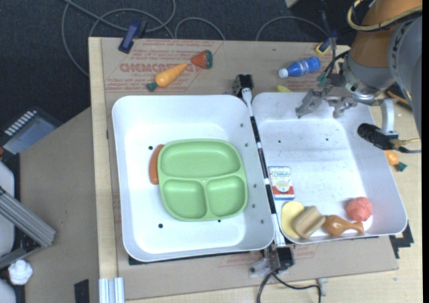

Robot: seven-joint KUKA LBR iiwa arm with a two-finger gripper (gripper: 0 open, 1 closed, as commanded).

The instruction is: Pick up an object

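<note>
Camera view showed, nearest along the front edge of the right bin (375, 161), a cluster of small things: a pale yellow piece (289, 218), a tan bread-like piece (307, 221) lying against it, a brown curved piece (342, 226) and a pink ball (359, 208). Just behind them, against the divider, lay a small carton (281, 183) with a red and blue label. In the left bin (134, 161) a green compartment plate (202, 179) sat near the middle, with an orange-red sausage-shaped toy (154, 164) touching its left edge. Farther back, the gripper (327, 105) hung over the far rim of the right bin, its fingers (307, 104) spread apart with nothing between them. Beyond the bins, on the counter (100, 127), lay a toy carrot (169, 74), a red strawberry-like toy (202, 59) and a blue bottle (301, 67).
</note>
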